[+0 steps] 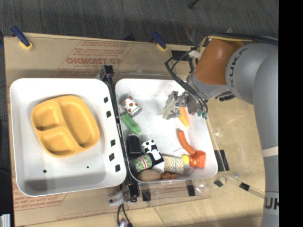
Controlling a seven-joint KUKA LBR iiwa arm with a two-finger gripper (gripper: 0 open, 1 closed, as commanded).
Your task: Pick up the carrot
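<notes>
Camera view, looking down at a slant, shows us two white bins side by side on a bench. The left bin [23, 141] holds one yellow divided tray [65, 125]. The right bin [147, 89] holds the clutter and the arm's gripper [176, 106], which hangs over its upper right part.

We see the carrot [183, 120] as a short orange piece just below the gripper, close to the bin's right wall, partly covered by the tool. We cannot tell whether it sits between the fingers, nor how wide the gripper stands.

Around it we count one long orange-red handle [186, 143] just below, running down to an orange block [199, 159]; one green vegetable [130, 124] to the left; one small brown-and-white can [129, 106] above that. Along the bin's near edge lie a black-and-white toy [151, 148], a black object [133, 145], a green-labelled can [142, 162], a yellow-patterned packet [173, 164] and two brown lumps [158, 175].

Bare white floor lies in the middle of the right bin, between the green vegetable and the carrot. The near edge is crowded.
</notes>
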